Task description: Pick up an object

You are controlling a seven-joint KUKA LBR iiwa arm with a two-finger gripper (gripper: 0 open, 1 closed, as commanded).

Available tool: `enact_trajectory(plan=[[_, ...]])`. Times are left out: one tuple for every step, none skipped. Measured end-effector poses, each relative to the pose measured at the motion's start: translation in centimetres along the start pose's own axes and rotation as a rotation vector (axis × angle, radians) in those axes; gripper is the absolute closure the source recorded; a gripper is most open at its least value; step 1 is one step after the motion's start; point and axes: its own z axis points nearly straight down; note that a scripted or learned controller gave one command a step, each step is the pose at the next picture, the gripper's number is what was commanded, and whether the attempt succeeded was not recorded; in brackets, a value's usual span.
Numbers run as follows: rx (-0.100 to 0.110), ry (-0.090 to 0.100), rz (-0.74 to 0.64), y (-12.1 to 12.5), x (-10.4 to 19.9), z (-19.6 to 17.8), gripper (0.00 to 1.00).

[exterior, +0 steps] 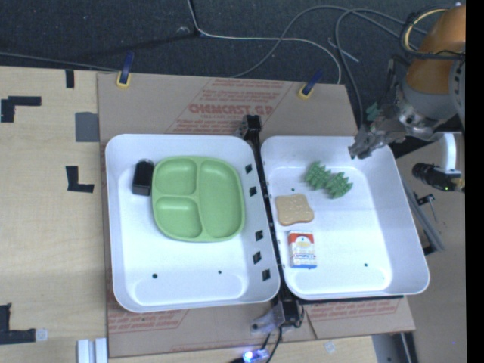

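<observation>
The right bin (393,225) holds a green spiky toy (328,179), a tan slice of toast (293,209) and a small red and white carton (302,249). My gripper (364,147) hangs over the bin's far right corner, up and to the right of the green toy and apart from it. Nothing shows between its fingers. The arm with its orange band reaches in from the upper right.
The left bin (121,225) holds a green divided plate (199,198) and a small black block (142,177) beside its left edge. A black divider (259,203) runs between the bins. Cables lie on the dark surface behind the bench.
</observation>
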Motion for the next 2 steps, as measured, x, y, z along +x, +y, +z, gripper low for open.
enact_trajectory(plan=[[0.004,0.001,0.000,0.1,0.1,-1.5,1.00],[0.006,0.003,-0.004,-0.7,4.9,-2.3,1.00]])
